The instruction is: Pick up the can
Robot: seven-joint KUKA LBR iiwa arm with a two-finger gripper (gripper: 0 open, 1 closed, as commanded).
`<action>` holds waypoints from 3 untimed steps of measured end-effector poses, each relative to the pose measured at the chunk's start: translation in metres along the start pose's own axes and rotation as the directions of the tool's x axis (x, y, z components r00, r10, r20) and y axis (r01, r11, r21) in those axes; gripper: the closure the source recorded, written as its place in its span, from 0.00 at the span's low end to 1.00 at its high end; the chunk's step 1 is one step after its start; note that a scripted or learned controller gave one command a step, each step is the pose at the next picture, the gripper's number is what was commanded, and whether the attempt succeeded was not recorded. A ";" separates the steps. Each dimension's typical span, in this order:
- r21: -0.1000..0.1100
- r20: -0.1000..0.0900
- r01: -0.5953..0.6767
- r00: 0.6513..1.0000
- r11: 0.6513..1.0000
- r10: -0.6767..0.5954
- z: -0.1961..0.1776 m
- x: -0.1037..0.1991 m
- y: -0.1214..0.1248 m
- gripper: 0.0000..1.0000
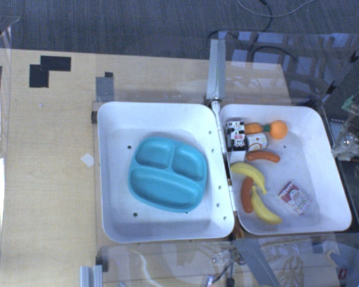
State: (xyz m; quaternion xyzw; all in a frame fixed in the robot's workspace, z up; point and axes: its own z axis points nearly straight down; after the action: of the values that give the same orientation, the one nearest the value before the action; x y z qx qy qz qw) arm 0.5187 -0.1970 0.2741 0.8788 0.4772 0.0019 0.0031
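Two white bins sit side by side on a pale wooden bench (48, 178). The left bin (116, 220) holds a blue divided plate (167, 173), lying flat near its middle. The right bin (323, 160) holds the small stuff.

We take the can (295, 197) to be the red-and-white item lying on its side in the near right part of the right bin, apart from the other things and touching nothing. The label is too small to read.

Along that bin's left wall are a black-and-white box (235, 134), then a carrot (253, 128) and an orange (278, 130) to its right. A small white-and-red pack (257, 141) lies just below the carrot. A sausage (263, 156) lies below that. Nearer the camera are a banana (250, 174), a second sausage (246, 194) and a second banana (265, 210), close together.

Claw open or shut: we cannot tell.

A thin cable (269, 8) loops on the dark floor behind the bench.
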 end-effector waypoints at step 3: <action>0.000 -0.001 0.331 0.944 0.944 -0.331 -0.162 0.074 0.097 1.00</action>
State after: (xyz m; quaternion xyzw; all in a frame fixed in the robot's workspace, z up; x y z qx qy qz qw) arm 0.6394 -0.1868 0.4365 0.7862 0.6180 0.0017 0.0032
